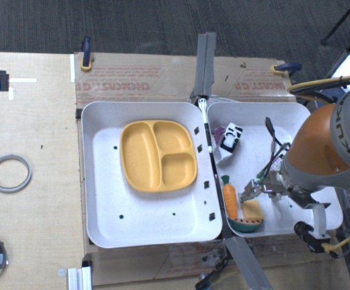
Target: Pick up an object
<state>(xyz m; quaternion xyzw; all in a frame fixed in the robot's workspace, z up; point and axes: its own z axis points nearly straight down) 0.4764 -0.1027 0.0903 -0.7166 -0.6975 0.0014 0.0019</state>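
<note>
Gripper is hovering over right bin beside carrot; claw state indiscernible, arm occluding bin's right side.

Both bins look like smooth white plastic with a slight sheen, and the yellow tray at the left bin's centre is matt plastic. The bench at 9 o'clock looks like pale, matt wood, the sheet at 12 o'clock like brown printed cardboard, and the floor beyond like dark, rough carpet. The arm at 3 o'clock has a smooth, slightly glossy orange band, and the gripper looks like bare metal.
</note>
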